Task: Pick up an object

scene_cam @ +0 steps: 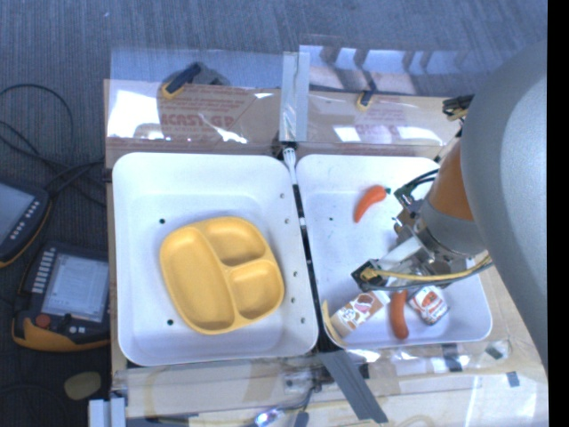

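In the right bin (331, 238), an orange chili-shaped piece (370, 202) lies near the far middle. Along the near edge lie a red-and-white packet (359, 311), an orange sausage (399, 315) and a second small red-and-white packet (430, 304). My gripper (416, 249) hangs over the right half of this bin, just beyond the sausage and the packets and to the right of the chili piece. The arm's grey body and orange band hide the bin's right side.
The left bin (133, 203) holds a yellow divided plate (221, 274). A raised divider (302, 238) separates the two bins. Clear plastic panels (373, 114) stand behind the bins.
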Controlling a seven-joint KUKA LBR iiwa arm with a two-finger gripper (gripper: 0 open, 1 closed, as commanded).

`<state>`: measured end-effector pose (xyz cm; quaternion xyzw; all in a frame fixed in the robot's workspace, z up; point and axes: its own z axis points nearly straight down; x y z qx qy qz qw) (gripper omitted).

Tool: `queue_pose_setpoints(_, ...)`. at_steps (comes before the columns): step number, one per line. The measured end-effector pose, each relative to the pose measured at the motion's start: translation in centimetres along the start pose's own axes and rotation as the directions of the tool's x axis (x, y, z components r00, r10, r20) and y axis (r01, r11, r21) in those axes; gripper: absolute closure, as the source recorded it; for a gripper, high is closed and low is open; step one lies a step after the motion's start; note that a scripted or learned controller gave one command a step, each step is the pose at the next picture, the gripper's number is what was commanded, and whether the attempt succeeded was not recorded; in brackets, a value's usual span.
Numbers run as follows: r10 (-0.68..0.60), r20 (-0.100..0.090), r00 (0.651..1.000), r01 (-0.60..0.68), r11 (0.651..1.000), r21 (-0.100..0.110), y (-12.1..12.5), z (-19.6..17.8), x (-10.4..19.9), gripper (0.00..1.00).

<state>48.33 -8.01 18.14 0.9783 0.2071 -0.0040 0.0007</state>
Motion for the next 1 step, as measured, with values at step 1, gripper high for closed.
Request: queue_pose_setpoints(1,0.048,0.0,0.999,-0.048,0.999,0.001,4.39,8.61,1.82,1.0)
